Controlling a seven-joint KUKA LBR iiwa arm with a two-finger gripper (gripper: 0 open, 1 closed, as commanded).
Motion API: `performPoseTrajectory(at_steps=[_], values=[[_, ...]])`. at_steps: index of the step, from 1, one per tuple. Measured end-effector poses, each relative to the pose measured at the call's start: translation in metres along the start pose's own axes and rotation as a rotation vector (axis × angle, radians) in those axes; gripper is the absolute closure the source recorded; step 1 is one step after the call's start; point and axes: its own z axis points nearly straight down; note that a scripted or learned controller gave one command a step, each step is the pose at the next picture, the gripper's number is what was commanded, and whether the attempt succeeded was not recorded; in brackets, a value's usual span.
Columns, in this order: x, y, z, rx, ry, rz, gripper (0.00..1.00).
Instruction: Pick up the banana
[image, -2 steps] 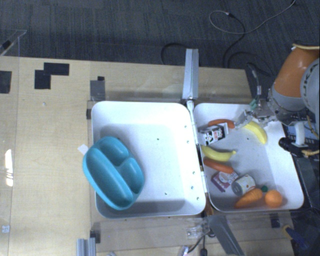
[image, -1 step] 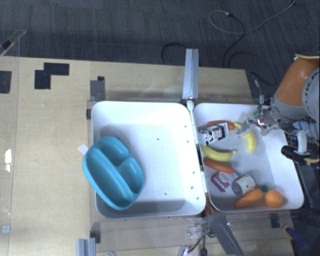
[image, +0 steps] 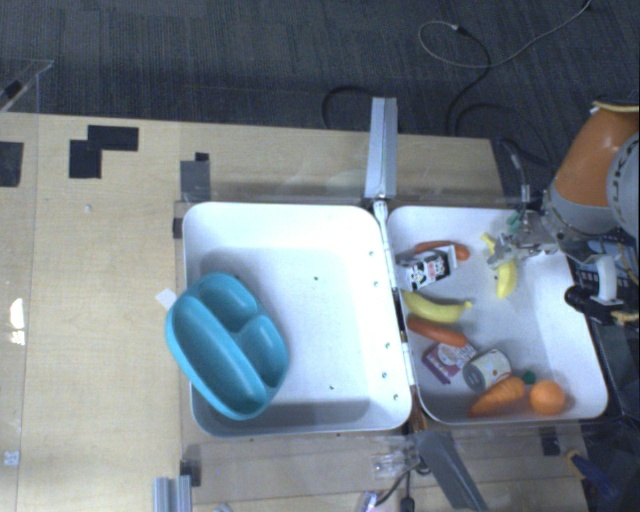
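Observation:
A small yellow banana (image: 506, 281) sits in the upper right part of the right bin (image: 592, 385), tilted, and its upper tip pokes out to the left of the fingers. My gripper (image: 513, 248) reaches in from the right and is shut on this banana near its top. A second, larger banana (image: 436, 307) lies flat near the bin's left wall, apart from the gripper.
The right bin also holds a small carton (image: 431, 268), an orange-red sausage shape (image: 437, 333), a purple packet (image: 440, 361), a can (image: 486, 369), a carrot (image: 497, 396) and an orange (image: 547, 397). A blue divided plate (image: 228, 343) lies in the left bin (image: 300, 230).

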Motion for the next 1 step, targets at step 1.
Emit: performPoseTrajectory(at_steps=[1], values=[[0.0821, 0.0039, -0.0968, 0.009, 0.001, 0.13, 1.0]])
